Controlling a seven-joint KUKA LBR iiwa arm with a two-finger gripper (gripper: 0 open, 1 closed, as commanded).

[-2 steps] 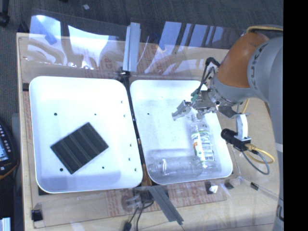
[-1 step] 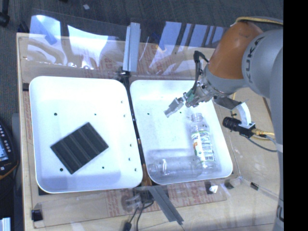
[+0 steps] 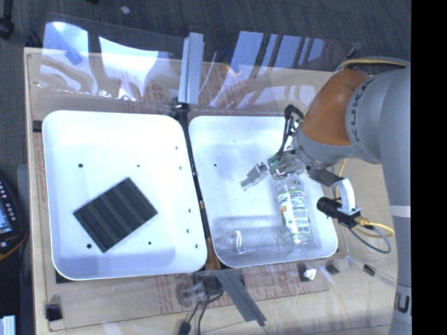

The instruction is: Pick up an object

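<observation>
Clear plastic bottle (image 3: 294, 211) with a white label lies in the right bin (image 3: 209, 145), toward its right wall; another clear bottle (image 3: 250, 239) lies along the near wall. Jaws (image 3: 253, 177) hover mid-bin, just beside the labelled bottle's cap; their spread cannot be told. Black ribbed slab (image 3: 115, 213) rests in the left bin (image 3: 63, 128).

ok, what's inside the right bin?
The right bin holds a clear plastic bottle with a label, lying under the gripper, and a clear container along the near wall. The arm covers the bin's far right corner, so anything there is hidden.
</observation>
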